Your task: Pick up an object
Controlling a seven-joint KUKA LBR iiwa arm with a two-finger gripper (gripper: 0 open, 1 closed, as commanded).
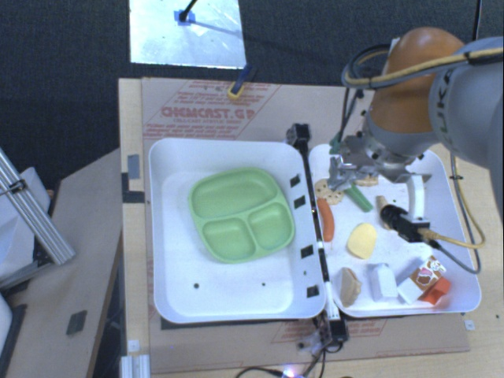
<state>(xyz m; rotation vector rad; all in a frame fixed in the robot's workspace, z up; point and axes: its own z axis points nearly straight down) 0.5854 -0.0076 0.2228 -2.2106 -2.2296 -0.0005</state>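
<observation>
The arm reaches in from the right and hangs over the far left corner of the right bin (pixel 465 290). Its gripper (pixel 343 176) sits low above the items there, just beside the cracker (pixel 325 190) and the green stick (pixel 360 198). Whether the fingers are apart or together I cannot tell; nothing is seen clamped between them.

The left bin (pixel 169 290) holds only a green tray (pixel 240 213). The pickable things all lie in the right bin: a carrot (pixel 327 220) along the divider, a yellow lump (pixel 362 241) near the middle, a tan lump (pixel 349 285) and a white block (pixel 383 280) at the near edge, and a small carton (pixel 425 279) at the near right.

The step in hand looks like the descent onto a target, most likely the cracker or the green stick. To do it well, the fingers should straddle one item alone, since the two lie close and a wide grasp may catch both or push one aside. The stick wants the fingers across its short width. The cracker is flat, so a grip must go right down to the floor. Keeping clear of the divider wall matters too. A lift should follow only once the item is held firmly.
</observation>
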